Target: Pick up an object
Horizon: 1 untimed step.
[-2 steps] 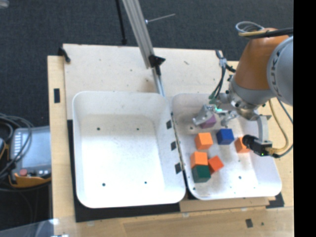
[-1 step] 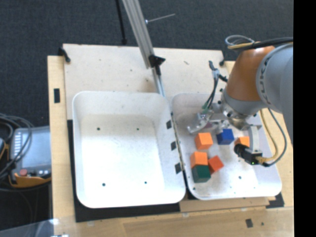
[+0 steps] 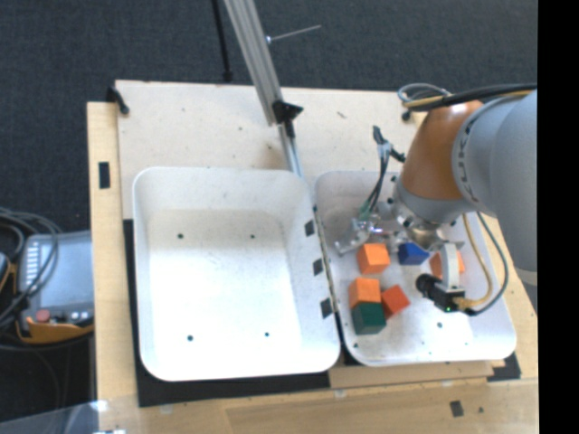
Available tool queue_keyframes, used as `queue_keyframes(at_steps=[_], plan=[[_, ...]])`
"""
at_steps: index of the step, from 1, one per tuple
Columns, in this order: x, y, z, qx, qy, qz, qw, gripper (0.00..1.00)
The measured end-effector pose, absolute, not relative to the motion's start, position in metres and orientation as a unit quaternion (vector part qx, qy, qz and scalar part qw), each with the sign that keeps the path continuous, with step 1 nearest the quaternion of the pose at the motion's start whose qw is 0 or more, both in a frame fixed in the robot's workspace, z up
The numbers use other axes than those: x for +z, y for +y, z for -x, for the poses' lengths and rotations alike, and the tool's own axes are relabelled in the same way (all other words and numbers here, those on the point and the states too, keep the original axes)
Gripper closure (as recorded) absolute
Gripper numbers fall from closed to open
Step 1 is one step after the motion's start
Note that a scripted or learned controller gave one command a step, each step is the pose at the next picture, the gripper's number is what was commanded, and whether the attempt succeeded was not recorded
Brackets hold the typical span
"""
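White and shallow, the big plastic bin (image 3: 226, 269) sat on the left. In the white bin beside it (image 3: 479, 337), a small orange block (image 3: 373, 258) lay just left of the robot's gripper (image 3: 398, 233). Nearby sat another orange cube (image 3: 365, 290), a dark green cube (image 3: 368, 317), a red block (image 3: 394, 300) and a blue block (image 3: 412, 253). The grey arm (image 3: 488, 161) hid the gripper's tips, so I could not tell its state.

Two white bins (image 3: 226, 369) – four orange blocks (image 3: 373, 258), one blue block (image 3: 412, 253), one green block (image 3: 368, 317)
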<state>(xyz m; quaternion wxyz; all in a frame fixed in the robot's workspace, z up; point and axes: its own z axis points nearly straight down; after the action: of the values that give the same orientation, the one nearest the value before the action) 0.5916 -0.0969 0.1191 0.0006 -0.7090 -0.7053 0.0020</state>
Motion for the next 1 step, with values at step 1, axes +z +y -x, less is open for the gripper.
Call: queue_keyframes(at_steps=[1], plan=[[0.0993, -0.0994, -0.5934, -0.0002, -0.705, 0.709, -0.003, 0.0]])
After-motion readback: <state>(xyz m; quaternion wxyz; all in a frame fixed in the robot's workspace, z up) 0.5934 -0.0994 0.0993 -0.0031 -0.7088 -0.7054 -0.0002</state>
